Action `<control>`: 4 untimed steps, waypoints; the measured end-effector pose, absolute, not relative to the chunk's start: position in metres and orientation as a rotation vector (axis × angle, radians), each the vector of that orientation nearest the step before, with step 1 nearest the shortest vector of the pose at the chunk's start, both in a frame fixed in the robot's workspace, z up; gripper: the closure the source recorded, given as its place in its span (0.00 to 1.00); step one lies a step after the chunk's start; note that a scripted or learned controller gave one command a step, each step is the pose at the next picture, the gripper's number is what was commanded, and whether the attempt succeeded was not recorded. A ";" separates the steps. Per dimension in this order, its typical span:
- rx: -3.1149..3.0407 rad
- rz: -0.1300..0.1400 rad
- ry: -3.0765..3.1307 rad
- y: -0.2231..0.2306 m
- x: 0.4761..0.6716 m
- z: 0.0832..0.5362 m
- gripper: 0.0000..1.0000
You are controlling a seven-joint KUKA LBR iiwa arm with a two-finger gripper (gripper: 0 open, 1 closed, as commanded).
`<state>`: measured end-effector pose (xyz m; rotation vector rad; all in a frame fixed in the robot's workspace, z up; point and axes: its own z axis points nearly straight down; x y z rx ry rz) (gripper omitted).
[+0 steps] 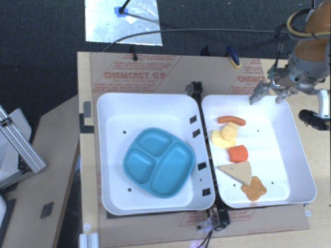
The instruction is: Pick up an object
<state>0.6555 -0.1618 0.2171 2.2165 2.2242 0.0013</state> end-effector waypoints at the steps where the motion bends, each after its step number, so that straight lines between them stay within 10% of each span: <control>1: 2.214 -0.001 2.230 -0.157 0.665 0.168 0.00; 3: 2.207 0.013 2.215 -0.165 0.667 0.105 0.00; 4: 2.202 0.016 2.218 -0.164 0.668 0.114 1.00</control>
